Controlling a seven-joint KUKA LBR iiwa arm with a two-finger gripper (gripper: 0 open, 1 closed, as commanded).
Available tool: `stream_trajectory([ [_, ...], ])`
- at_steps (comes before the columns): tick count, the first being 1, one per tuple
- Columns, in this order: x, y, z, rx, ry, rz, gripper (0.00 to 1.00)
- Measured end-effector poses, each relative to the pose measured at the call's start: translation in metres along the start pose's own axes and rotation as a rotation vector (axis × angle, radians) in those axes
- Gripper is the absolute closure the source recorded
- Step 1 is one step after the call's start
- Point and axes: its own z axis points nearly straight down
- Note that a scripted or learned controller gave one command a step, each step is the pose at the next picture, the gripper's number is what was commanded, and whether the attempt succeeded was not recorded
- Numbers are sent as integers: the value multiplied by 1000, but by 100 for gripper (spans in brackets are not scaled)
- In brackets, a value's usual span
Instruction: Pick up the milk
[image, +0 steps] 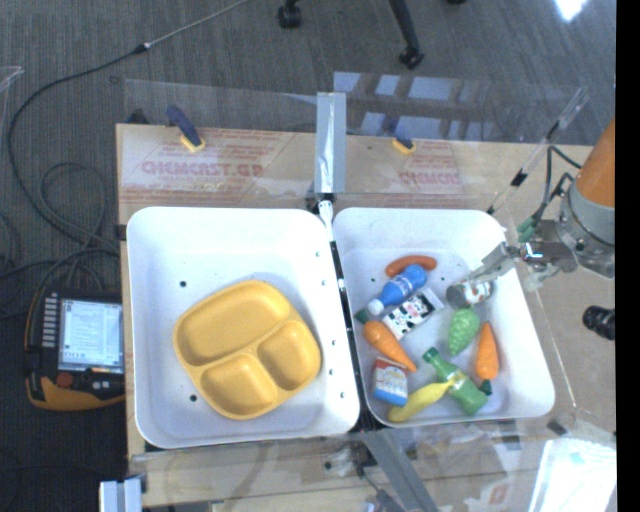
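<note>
Milk carton: lain in the right bin, touching a blue bottle and a carrot. Tool: just right of the carton; grip state cannot be told. Risk: neighbours may be caught instead through crowding.

Red print on plywood bench board, mirrored, illegible; handheld pendant screen text too small.

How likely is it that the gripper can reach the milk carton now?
Probably yes. The gripper hangs just right of the milk carton, whose top is uncovered. However, the blue bottle and a carrot lie close against it, leaving little room for the fingers.
</note>
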Motion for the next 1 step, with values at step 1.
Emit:
stream_trajectory([
  [1, 23, 52, 140, -2, 0, -39, 0],
])
